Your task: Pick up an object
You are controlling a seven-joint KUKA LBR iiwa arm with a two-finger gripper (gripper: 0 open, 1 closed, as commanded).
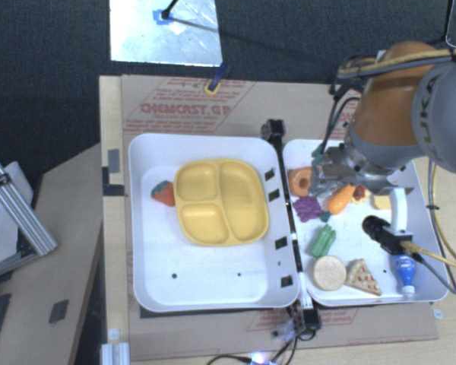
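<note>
My gripper (330, 179) hangs low over the upper middle of the right bin (424, 299), under the grey wrist and its orange band. Just below it lies an orange carrot-like toy (340, 199), with a small red piece beside it. An orange donut (299, 181) sits to the gripper's left and purple grapes (308, 207) lie below that. Whether anything is between the fingers is hidden by the wrist.
The right bin also holds a green vegetable (322, 240), a round cracker (328, 272), a pizza slice (362, 277), a blue bottle (403, 272) and a yellow piece (381, 201). In the left bin (148, 280) are a yellow divided plate (216, 201) and a strawberry (163, 193).
</note>
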